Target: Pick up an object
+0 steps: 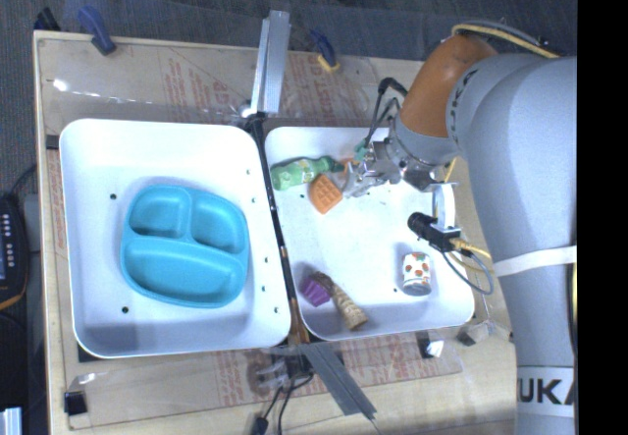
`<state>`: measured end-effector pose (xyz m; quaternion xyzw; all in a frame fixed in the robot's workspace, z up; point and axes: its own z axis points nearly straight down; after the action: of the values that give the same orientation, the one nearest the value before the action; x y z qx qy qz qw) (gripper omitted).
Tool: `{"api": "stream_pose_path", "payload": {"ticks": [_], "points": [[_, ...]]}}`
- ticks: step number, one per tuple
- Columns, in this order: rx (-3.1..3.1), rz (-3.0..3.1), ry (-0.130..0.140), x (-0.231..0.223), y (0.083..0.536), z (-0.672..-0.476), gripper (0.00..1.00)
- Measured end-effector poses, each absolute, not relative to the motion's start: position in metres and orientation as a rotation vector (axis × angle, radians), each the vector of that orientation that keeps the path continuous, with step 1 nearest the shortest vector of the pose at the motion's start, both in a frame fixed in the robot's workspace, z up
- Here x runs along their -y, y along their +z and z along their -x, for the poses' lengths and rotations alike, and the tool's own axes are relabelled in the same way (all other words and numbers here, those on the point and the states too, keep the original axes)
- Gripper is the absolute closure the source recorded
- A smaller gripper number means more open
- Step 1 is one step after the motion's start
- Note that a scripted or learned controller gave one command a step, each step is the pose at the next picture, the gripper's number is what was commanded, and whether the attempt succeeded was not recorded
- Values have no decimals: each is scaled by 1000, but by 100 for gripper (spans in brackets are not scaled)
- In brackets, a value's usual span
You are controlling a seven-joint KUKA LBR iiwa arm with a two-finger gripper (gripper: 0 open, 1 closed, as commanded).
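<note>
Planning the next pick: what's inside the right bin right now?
The right bin holds a green bottle, an orange waffle-textured piece, a purple-topped ice cream cone and a spotted cup. The gripper sits by the orange piece; anything beneath the arm is covered.

Divided plate [185, 245] in left bin [88, 143]

Bench [157, 80]: wood-coloured top with red printed markings, under a clear sheet. Two shallow white bins sit directly on it, side by side, touching along the middle. Left bin [88, 158], right bin [368, 310]. A grey metal bar [269, 60] lies on the far side, in line with the seam between the bins; another grey bar [339, 384] angles off the near edge. Blue clamps [96, 28] grip the far edge, left and centre.
</note>
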<state>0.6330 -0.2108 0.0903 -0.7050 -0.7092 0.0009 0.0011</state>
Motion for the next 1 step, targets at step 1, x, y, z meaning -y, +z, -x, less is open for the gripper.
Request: {"api": "stream_pose_path", "payload": {"ticks": [1], "points": [[2227,2213,3,211,90,-633,0]]}}
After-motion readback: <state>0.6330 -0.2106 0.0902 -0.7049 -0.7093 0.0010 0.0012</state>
